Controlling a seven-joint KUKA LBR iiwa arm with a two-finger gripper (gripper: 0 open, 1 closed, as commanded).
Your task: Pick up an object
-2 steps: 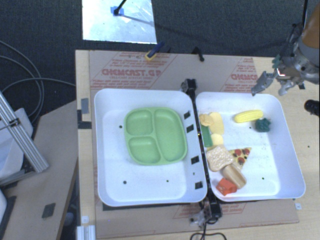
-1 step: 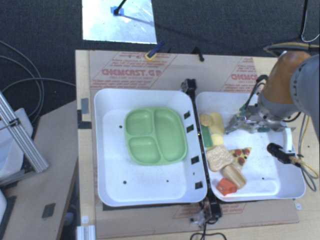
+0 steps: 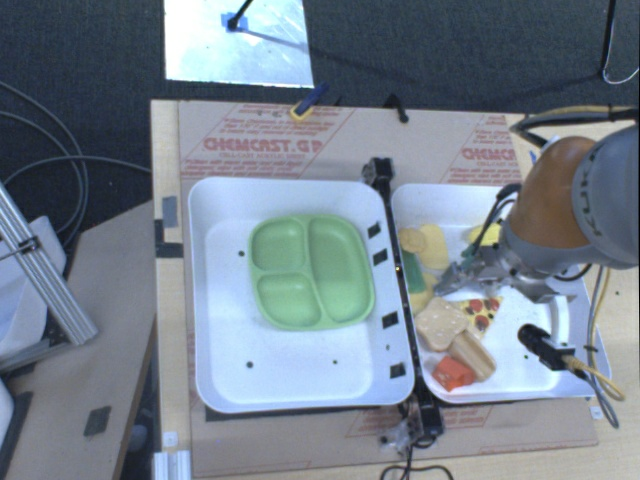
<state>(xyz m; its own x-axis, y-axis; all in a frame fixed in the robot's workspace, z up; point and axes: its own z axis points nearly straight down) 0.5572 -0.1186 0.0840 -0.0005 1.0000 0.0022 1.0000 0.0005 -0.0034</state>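
Observation:
My gripper (image 3: 468,276) hangs low over the middle of the right bin (image 3: 455,200), under the grey wrist and its orange band. Toy food lies around it. A pale yellow piece (image 3: 430,244) sits to its upper left. A tan bread slice (image 3: 438,324) lies just below it, with a small piece dotted red (image 3: 483,309) beside that slice. Nearer the front edge lie a tan wedge (image 3: 474,354) and a red block (image 3: 452,372). Nothing visibly sits in the gripper.
The left bin (image 3: 225,368) holds a green divided plate (image 3: 308,271). A black divider with clips (image 3: 392,268) runs between the bins. A yellow-green piece (image 3: 484,234) lies near the wrist, at the back of the right bin.

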